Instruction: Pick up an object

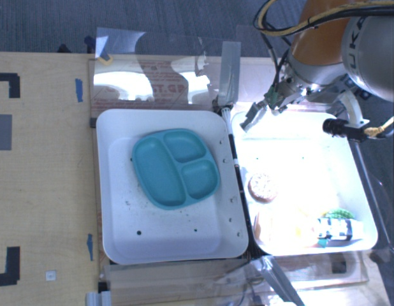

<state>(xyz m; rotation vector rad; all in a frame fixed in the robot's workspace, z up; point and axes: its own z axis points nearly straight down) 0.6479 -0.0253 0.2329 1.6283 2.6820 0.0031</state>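
My gripper (254, 113) hangs over the far left corner of the right bin (366, 190), close to the divider between the bins. In that bin, a small round speckled object (262, 187) lies near the left wall, well in front of the gripper. A white, blue and green item (337, 227) rests at the front right corner. A pale yellowish shape (291, 225) sits between them, washed out by glare. I see nothing in the gripper.
The left bin (114, 190) holds a teal divided plate (176, 167). A clear plastic sheet (152, 75) and a grey upright post (229, 75) stand behind the bins. Cables loop above the arm's wrist (324, 24). Strong light bleaches the right bin.
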